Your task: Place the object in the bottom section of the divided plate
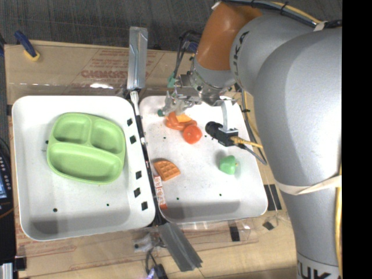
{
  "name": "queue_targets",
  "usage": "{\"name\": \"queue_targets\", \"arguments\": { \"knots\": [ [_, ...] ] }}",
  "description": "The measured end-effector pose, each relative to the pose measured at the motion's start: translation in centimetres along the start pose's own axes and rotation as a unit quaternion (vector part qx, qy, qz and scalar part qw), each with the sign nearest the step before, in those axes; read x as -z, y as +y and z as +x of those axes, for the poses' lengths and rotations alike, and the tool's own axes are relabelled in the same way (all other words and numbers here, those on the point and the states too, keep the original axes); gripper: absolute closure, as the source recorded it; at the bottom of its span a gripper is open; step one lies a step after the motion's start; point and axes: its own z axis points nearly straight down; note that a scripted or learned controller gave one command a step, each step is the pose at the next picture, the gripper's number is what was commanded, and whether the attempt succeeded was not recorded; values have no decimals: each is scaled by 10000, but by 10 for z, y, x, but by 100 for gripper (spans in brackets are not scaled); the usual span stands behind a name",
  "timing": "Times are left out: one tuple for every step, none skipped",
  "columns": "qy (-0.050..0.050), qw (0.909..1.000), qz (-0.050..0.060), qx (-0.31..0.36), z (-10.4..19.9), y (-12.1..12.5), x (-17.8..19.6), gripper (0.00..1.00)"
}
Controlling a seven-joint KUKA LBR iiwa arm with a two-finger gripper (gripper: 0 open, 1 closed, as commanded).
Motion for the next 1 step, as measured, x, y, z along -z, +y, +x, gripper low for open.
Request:
{"name": "queue_targets", "arguments": {
  "knots": [
    [-3, 9997, -12, -250, 77, -83, 17, 100]
  ]
}}
